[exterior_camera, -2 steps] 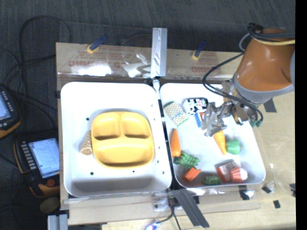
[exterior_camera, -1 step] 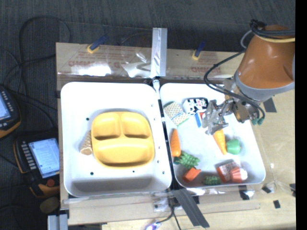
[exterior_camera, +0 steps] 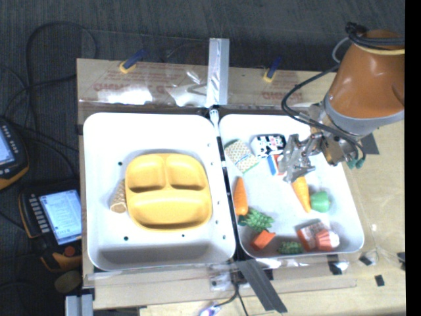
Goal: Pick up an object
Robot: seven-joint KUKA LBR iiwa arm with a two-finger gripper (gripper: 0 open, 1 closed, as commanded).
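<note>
The gripper (exterior_camera: 294,165) is being held low in the right bin (exterior_camera: 352,209), grip state not discernible, with the carrot (exterior_camera: 301,193) lying just below it, long axis running toward the bin's front.

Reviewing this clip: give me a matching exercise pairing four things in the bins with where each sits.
Things:
1. yellow divided plate
2. toy carrot with green top
3. black-and-white toy cow
4. end effector

Places:
A. right bin, far side, near the top wall
B. left bin, middle
C. over the right bin, just above the carrot
D. right bin, right of centre, by a green ball

Pairs: 1-B, 2-D, 3-A, 4-C
</note>
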